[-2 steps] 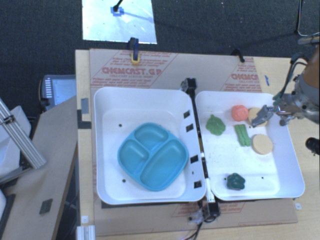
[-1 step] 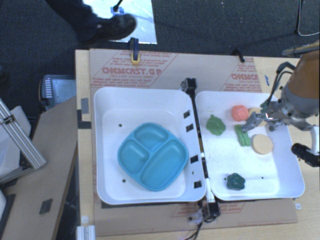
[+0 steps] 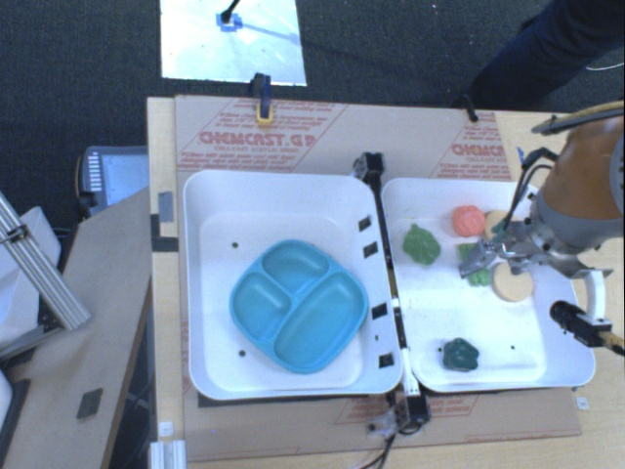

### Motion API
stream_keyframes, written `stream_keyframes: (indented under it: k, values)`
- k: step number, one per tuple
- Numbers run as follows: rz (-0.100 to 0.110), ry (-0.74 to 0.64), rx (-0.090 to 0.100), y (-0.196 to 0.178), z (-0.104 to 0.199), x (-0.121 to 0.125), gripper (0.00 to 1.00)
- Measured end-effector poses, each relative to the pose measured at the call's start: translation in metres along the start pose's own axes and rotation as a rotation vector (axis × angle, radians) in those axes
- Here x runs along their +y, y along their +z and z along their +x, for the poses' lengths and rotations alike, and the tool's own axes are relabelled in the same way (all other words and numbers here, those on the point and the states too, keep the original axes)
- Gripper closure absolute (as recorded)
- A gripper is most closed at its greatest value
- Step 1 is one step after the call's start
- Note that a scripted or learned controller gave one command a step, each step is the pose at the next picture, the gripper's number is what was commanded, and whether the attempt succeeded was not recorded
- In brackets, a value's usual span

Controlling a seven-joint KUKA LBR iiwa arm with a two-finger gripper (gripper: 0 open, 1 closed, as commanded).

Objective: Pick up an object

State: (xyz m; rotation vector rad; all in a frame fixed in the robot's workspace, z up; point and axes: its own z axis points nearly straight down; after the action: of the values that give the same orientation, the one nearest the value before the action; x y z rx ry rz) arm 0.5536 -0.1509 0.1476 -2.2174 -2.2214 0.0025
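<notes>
The right bin (image 3: 430,350) holds several small objects: a light green lumpy piece (image 3: 422,245), an orange-pink round piece (image 3: 468,221), a dark green piece (image 3: 460,356) near the front, a tan disc (image 3: 512,285) and a small green bit (image 3: 479,277). My gripper (image 3: 480,259) reaches in from the right and sits low over the small green bit, just left of the tan disc. The arm's wrist hides part of the disc and the bin's right side.
The left bin (image 3: 210,262) holds a blue divided plate (image 3: 298,304). A black divider with clips (image 3: 376,252) runs between the bins. A yellow clamp (image 3: 264,101) sits on the bench's far edge. A black fitting of the arm (image 3: 576,322) overhangs the right bin's edge.
</notes>
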Motion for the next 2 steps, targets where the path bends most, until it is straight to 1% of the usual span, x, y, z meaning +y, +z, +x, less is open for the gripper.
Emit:
stream_keyframes:
  k: [1, 2]
  values:
    - [0.001, 0.001, 0.000, 0.062, -0.002, -0.002, 0.00]
    - [-0.007, 0.000, -0.002, 0.048, -0.002, 0.000, 1.00]
